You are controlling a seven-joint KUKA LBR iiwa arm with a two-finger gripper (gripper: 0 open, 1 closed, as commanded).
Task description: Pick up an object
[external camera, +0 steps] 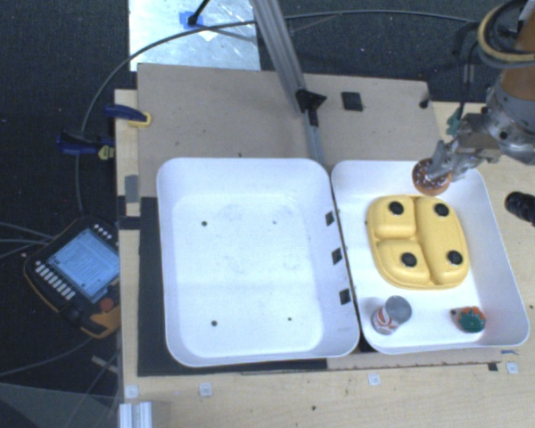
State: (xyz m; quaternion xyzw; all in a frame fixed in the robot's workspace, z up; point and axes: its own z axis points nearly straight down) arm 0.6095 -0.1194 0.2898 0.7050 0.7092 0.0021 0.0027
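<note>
Two shallow white bins sit side by side. The left bin point(241, 257) presents bare floor from wall to wall. The right bin point(508, 301) contains four objects: one yellow four-lobed block point(417, 240) with four dark spots, long axis running from upper left to lower right; one small grey-and-red piece point(391, 314) near the front wall; one small green-and-orange piece point(468, 319) in the front right corner; one small brown round object point(428, 179) at the back wall. The gripper point(439, 175) stands over this brown object, which shows between its fingers, clasped.
</note>
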